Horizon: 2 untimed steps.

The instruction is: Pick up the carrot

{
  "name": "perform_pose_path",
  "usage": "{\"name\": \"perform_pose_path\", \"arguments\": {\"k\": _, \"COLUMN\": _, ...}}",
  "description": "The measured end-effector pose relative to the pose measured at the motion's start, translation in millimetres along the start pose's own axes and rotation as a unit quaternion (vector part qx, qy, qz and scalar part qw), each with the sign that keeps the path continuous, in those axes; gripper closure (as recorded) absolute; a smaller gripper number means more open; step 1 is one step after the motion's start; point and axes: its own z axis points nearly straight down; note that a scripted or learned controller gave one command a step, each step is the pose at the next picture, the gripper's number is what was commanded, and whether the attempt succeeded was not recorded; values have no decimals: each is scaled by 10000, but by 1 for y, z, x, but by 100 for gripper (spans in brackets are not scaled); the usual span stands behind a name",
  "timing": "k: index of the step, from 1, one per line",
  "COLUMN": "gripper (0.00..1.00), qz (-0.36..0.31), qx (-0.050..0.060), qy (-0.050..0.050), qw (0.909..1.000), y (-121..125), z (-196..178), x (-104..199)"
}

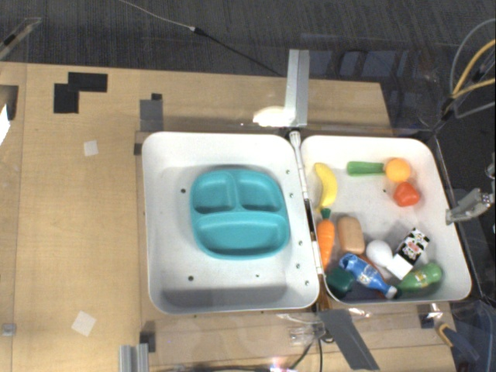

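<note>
We're eyeing the carrot (325, 241), lying against the right bin's (434, 155) left wall beside the bread roll (350, 234); probably light, rigid, slick plastic, so pinching mid-body; hand state: can't tell.

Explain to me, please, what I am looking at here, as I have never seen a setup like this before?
This is one camera fixed above a wooden bench, looking down at a slant. Two shallow white bins sit side by side. The left bin holds a teal divided plate. The right bin holds toy food: the carrot by the divider, a banana above it, a tan bread-like piece beside it, an orange, a green stick-shaped piece, a blue bottle and others. A robot arm works from the right; a small grey part at that edge may belong to it. The carrot lies in the bin, unheld.
</note>
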Motion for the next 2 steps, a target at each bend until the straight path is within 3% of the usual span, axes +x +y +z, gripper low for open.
{"name": "perform_pose_path", "arguments": {"k": 1, "gripper": 0, "qz": -502, "qx": 55, "qy": 13, "qw": 9987, "y": -2, "z": -113, "x": -1}}
{"name": "perform_pose_path", "arguments": {"k": 2, "gripper": 100, "qz": -481, "qx": 85, "qy": -3, "qw": 9988, "y": -4, "z": -123, "x": -2}}
